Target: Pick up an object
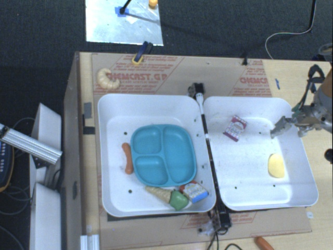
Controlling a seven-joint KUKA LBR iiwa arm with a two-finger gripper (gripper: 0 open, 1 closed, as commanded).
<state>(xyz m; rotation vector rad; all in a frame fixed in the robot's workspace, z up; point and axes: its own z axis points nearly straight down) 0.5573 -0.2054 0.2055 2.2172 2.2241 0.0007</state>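
Observation:
In the right bin (244, 202) lie a small maroon and white carton (235, 128) at the back left and a yellow lemon-like piece (276, 165) at the right. My gripper (290, 129) hangs over that bin's right rim, above and behind the yellow piece and well right of the carton. It is open, its two grey fingers spread apart with nothing between them. The left bin (112, 139) holds a blue divided plate (163, 155), an orange sausage (127, 158), a cream cone (158, 192), a green block (178, 200) and a small blue and white box (196, 192).
A black divider (206, 139) runs between the two bins. On the cardboard behind the left bin lie a pale curled toy (107, 78) and a blue and yellow tool (141, 52). Cables trail at the back right. An orange piece (264, 241) lies at the front edge.

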